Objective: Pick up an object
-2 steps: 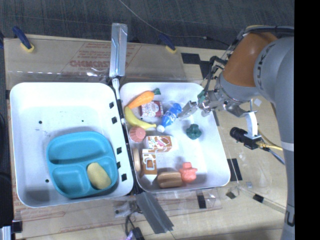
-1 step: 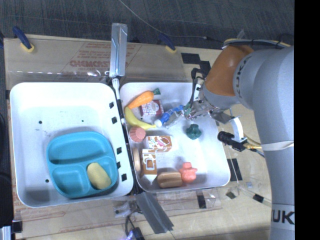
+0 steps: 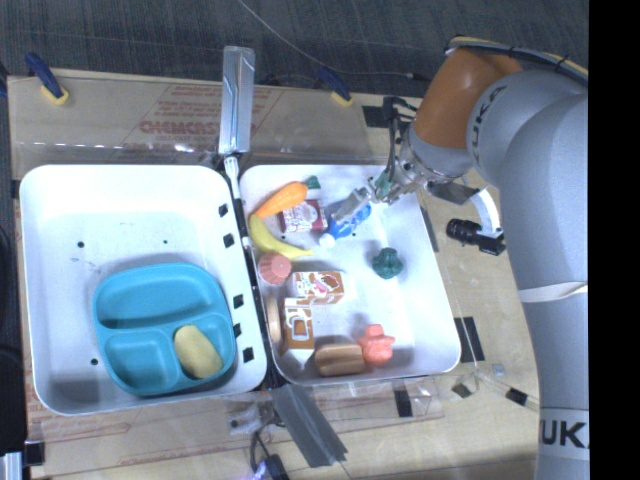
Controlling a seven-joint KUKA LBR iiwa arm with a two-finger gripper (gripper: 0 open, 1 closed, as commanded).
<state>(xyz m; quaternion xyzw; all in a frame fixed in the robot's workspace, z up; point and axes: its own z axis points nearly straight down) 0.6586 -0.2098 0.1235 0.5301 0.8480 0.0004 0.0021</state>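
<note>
Pincer (image 3: 372, 194) closed on blue-capped bottle (image 3: 345, 215); right bin (image 3: 430, 298) below.

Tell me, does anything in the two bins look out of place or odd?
Nothing looks spilled or broken. The right bin is crowded: carrot, banana and cartons lie jumbled against its left wall. The yellow potato-like piece sits alone in the blue tray in the left bin.

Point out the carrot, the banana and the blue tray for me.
carrot (image 3: 281, 198), camera view, middle of its orange body.
banana (image 3: 268, 239), camera view, middle of its curve.
blue tray (image 3: 150, 296), camera view, bare floor of its large compartment.
</note>
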